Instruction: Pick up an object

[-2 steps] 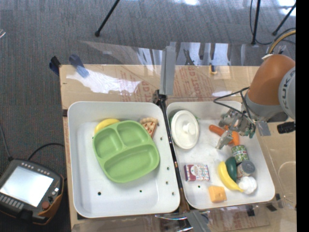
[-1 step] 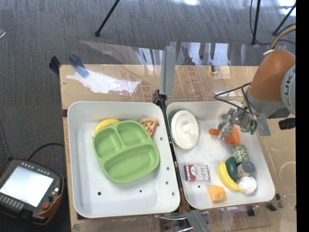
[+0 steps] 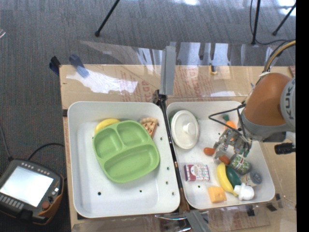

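The little red sausage [image 3: 209, 151] lies at the middle right, beside the claw [image 3: 231, 149]; I cannot tell its grip.

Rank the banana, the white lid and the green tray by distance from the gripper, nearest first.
1. Banana, just below the gripper, right bin.
2. White lid, to its left, same bin.
3. Green tray, farthest, left bin.

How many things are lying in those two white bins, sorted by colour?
Green: 3, tray, can, dark piece
Yellow: 3, piece behind tray, banana, cheese block
White: 3, lidded bowl, carton, bottle
Red or orange: 3, waffle slice, sausage, carrot
Total: 12
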Controlling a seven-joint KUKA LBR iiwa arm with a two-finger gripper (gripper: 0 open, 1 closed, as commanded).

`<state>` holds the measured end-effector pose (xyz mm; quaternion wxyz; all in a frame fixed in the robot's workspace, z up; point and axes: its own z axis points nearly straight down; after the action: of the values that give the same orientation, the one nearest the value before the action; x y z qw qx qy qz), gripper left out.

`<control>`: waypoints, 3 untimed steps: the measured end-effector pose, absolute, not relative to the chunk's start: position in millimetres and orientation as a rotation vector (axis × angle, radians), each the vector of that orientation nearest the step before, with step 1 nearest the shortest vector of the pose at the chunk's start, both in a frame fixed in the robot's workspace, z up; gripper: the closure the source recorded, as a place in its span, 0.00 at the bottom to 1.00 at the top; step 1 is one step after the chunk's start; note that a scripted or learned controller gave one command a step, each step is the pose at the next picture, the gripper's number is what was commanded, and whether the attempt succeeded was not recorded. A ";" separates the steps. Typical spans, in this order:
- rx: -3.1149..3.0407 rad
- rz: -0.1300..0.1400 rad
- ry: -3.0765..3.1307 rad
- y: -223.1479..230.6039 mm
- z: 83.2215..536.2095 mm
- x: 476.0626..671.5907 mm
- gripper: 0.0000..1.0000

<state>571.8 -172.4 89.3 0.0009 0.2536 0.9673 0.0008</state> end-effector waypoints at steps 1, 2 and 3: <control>0.795 0.002 3.040 -172.1 87.4 571.1 0.00; 0.790 0.003 3.040 -171.4 97.3 572.1 1.00; 0.789 0.003 3.041 -171.0 96.8 571.9 0.00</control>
<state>571.9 -171.0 96.8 -0.0003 0.2512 0.9679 0.0009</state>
